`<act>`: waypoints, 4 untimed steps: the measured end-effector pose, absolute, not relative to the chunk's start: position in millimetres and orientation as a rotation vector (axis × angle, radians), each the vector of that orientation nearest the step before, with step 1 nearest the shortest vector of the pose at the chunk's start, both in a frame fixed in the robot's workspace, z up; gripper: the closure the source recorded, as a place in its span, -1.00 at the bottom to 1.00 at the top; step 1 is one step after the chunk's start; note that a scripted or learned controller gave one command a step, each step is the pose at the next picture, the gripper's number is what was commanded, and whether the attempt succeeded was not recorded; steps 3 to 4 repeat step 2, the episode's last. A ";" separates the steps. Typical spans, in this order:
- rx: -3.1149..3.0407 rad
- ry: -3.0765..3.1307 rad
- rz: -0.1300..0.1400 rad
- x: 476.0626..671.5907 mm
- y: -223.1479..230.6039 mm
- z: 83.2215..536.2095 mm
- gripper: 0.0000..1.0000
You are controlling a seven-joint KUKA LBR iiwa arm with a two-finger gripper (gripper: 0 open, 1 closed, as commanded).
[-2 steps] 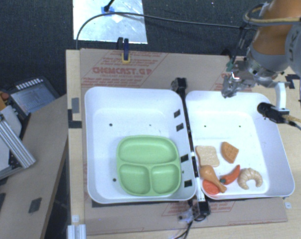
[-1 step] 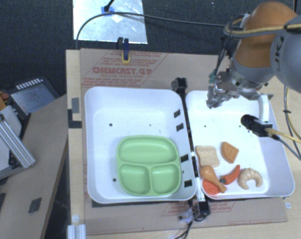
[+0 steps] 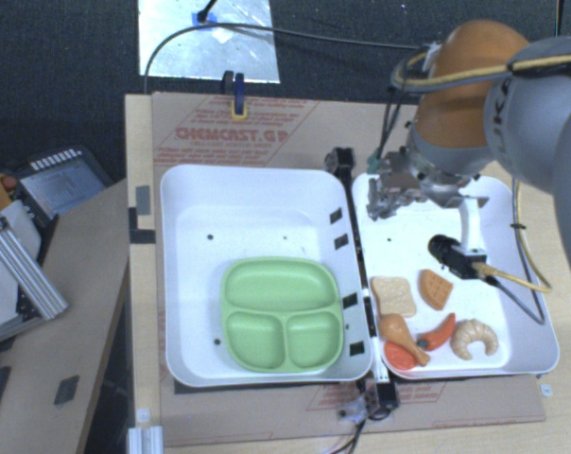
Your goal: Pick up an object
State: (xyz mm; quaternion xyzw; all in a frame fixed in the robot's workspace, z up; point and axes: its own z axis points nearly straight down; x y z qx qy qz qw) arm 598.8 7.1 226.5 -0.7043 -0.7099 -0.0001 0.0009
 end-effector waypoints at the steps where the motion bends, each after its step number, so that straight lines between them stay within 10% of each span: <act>1: -2.212 -2.229 -0.001 582.4 49.2 219.4 1.00; 4: -2.210 -2.231 -0.003 562.8 101.2 231.2 1.00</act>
